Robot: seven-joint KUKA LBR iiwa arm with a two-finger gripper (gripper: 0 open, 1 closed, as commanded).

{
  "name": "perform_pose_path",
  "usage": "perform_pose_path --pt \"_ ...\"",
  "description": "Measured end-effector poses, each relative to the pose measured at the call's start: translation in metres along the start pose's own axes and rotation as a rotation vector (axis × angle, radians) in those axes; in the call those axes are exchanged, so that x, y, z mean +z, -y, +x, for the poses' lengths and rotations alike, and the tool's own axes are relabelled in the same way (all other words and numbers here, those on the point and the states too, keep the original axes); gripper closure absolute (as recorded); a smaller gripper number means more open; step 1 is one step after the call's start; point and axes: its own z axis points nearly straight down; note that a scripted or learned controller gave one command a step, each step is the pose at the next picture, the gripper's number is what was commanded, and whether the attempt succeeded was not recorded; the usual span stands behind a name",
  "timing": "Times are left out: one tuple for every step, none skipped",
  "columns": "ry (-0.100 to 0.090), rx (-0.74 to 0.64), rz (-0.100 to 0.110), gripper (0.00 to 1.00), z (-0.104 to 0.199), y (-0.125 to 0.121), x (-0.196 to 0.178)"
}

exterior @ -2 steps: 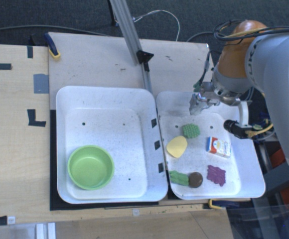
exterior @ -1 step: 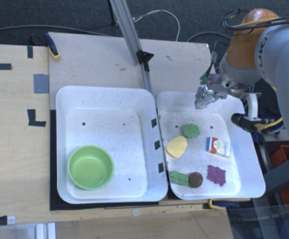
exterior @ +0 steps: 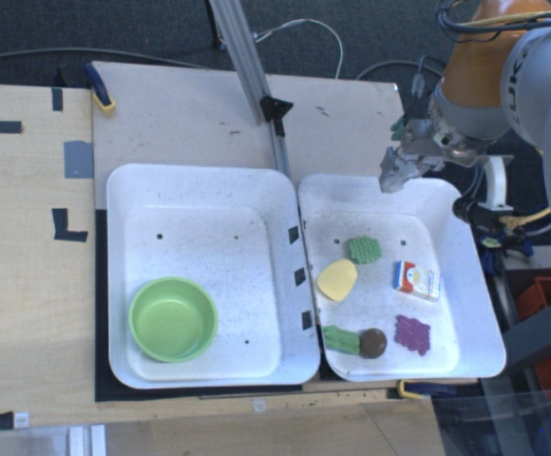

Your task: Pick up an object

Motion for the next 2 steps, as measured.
perform_pose_path --pt "-0.001 0.001 0.003 1.00 0.001 0.000 -0.019" --pt "-0.002 -0.004 0.005 1.00 0.055 0.001 -0.022"
